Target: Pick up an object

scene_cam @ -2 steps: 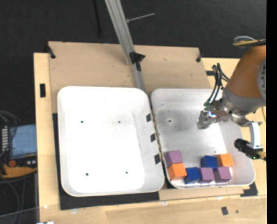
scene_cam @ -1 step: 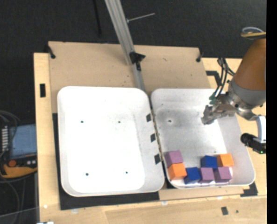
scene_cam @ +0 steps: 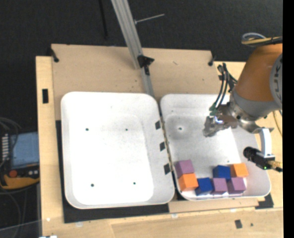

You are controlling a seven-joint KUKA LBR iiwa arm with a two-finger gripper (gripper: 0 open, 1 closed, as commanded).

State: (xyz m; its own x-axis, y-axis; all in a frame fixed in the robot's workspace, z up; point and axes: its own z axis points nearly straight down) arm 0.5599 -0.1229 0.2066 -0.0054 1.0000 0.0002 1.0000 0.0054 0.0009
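Observation:
Several small blocks lie along the near edge of the right bin (scene_cam: 186, 108): a purple block (scene_cam: 185, 167) with an orange block (scene_cam: 188, 181) in front of it, a blue block (scene_cam: 205, 186), a purple block (scene_cam: 219, 185), a blue block (scene_cam: 221, 172), an orange block (scene_cam: 239, 170) and a purple block (scene_cam: 236, 185). My gripper (scene_cam: 210, 127) hangs over the middle of the right bin, above and behind the blocks, with nothing visibly in it. Its tips are too small and blurred to read.
The left bin (scene_cam: 109, 148) lies beside the right one, joined by dark clips (scene_cam: 162, 145). A slanted metal pole (scene_cam: 129, 29) rises behind the bins. A control box and cables (scene_cam: 18, 155) sit off the bench at the left.

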